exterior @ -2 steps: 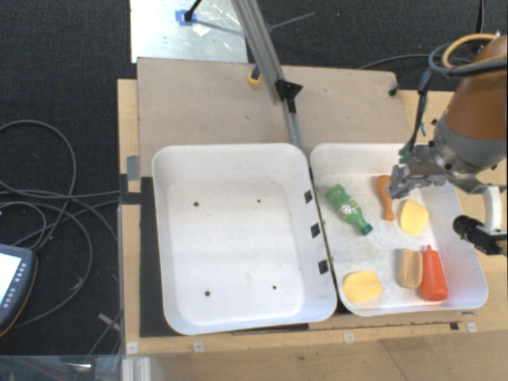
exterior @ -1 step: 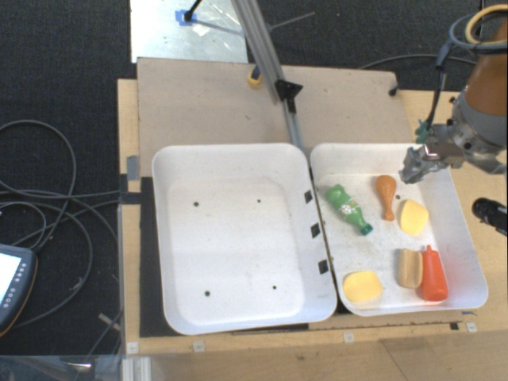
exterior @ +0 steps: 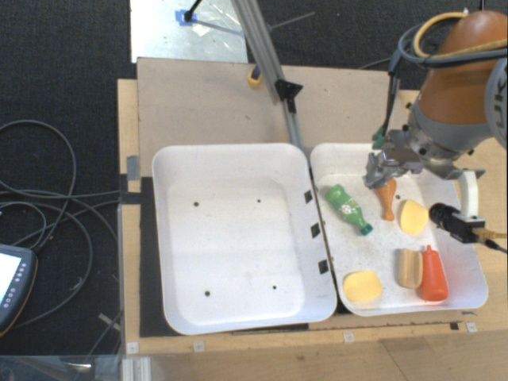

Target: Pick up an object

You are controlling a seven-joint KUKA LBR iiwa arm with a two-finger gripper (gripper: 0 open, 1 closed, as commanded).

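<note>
Hand [exterior: 382, 173] low in right bin [exterior: 476, 288], touching top of orange carrot [exterior: 387, 198], grip state not clear, green bottle [exterior: 348, 209] nearby, left bin [exterior: 171, 213].

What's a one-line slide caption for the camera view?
KUKA arm's gripper over the right bin, at the top of an orange carrot-like toy, beside a green bottle.

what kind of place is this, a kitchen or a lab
Probably a robotics lab or test cell, not a kitchen: a robot arm works over two white bins holding toy food like a green bottle, with loose cables on the floor.
</note>
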